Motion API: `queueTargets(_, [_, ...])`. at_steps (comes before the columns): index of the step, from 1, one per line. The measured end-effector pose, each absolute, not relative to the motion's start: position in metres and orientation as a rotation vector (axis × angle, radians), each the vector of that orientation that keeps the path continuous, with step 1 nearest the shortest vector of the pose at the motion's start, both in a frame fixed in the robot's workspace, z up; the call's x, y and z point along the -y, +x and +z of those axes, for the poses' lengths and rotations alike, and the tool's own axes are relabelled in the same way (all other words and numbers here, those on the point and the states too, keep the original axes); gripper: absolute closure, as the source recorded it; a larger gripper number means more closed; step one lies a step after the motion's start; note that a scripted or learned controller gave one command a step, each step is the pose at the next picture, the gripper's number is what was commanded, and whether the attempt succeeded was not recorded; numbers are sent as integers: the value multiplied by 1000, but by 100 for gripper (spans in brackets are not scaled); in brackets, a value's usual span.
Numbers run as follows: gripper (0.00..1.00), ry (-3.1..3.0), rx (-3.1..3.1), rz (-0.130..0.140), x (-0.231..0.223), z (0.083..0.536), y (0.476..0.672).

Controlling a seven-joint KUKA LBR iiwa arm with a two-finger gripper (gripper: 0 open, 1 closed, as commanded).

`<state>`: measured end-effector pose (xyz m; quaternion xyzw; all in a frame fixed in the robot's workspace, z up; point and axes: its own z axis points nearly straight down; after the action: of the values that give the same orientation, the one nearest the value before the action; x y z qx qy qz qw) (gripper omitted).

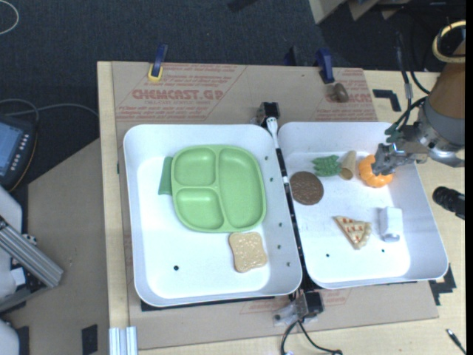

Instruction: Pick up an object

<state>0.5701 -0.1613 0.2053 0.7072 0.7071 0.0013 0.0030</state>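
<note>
- I see two white bins side by side on the desk (118, 102): the left bin (140, 198) and the right bin (421, 235), their inner walls touching along the middle.
- The left bin carries a green divided plate (218, 187) with a slice of toast (247, 251) just beside its near corner; both lie flat and well apart from the arm, so I judge they are not this try's target.
- The right bin holds the small things loosely scattered, which leaves room to come down on each: a brown cookie (306, 187), a green leafy piece (326, 165), a tan cork-like piece (347, 164), a pizza slice (353, 231), a grey-white block (389, 222).
- The orange fruit (372, 174) lies near the far right of the right bin, just beside the cork-like piece.
- The tool (384, 161) sits right over the fruit's far edge, reaching in from the right, so I judge the fruit is what it goes for.
- I cannot tell how the tool's grip stands; the wrist hides it, and I cannot say the fruit is held.
- The fruit looks round, so I think it could roll away under an off-centre squeeze.
</note>
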Motion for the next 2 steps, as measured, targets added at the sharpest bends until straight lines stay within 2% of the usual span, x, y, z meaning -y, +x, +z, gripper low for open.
queueTargets(1, [100, 2217, -2219, 4, 162, 226, 571])
queueTargets(2, [100, 2217, -2231, 0, 98, 227, 565])
